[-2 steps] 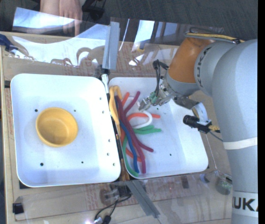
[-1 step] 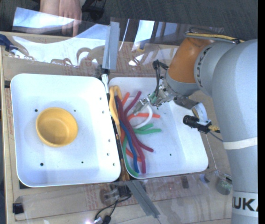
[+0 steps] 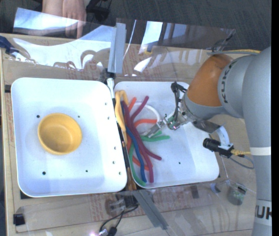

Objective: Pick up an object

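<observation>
A tangle of coloured flexible strips lies in the left half of the right bin [image 3: 194,163]: red [image 3: 138,107], blue [image 3: 133,134], purple [image 3: 151,156], green [image 3: 160,138], orange and yellow. A white ring [image 3: 152,110] rests among them. My gripper [image 3: 153,130] reaches in from the right and is low in this bin, at the right edge of the tangle, just above the green strip. Whether anything is between its fingertips is hidden by the clutter. A yellow bowl [image 3: 59,133] sits upright in the left bin [image 3: 31,173].
The grey arm with its orange band [image 3: 209,82] hangs over the right bin's far right side. A black cable fitting [image 3: 217,146] juts out near that bin's right rim. A clear screen [image 3: 129,33] stands behind the bins, and a person's hand [image 3: 73,6] is beyond it.
</observation>
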Robot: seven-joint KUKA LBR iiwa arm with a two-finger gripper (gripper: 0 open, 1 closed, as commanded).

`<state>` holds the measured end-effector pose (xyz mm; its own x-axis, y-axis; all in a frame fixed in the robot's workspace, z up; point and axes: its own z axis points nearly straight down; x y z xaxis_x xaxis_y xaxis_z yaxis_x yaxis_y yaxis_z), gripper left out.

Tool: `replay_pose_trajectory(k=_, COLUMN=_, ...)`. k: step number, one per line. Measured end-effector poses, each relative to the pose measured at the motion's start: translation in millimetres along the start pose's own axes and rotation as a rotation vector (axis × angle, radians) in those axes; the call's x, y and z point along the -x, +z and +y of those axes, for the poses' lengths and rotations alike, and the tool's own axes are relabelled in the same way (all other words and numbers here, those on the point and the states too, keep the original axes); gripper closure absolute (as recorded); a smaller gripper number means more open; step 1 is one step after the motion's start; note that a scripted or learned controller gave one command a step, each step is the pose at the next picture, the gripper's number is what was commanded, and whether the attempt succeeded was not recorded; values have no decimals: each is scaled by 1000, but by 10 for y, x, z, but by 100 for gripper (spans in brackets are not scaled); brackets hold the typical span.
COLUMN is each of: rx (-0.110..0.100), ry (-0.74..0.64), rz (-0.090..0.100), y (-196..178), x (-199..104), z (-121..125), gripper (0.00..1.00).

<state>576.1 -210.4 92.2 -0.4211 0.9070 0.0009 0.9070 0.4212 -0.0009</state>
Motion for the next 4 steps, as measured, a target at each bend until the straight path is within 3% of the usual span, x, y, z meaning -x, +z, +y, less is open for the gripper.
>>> replay_pose_trajectory(k=1, rx=1, ry=-209, rz=-5, y=-16, x=-319, z=622, gripper=0)
replay_pose_trajectory(k=2, rx=3, ry=-212, rz=-7, y=-125, x=-318, z=633, gripper=100)
replay_pose_trajectory(k=3, rx=2, ry=-11, rz=-2, y=-13, x=-61, z=911, gripper=100)
replay_pose_trajectory(k=4, rx=2, ry=-11, rz=-1, y=-11, x=-65, z=912, gripper=0)
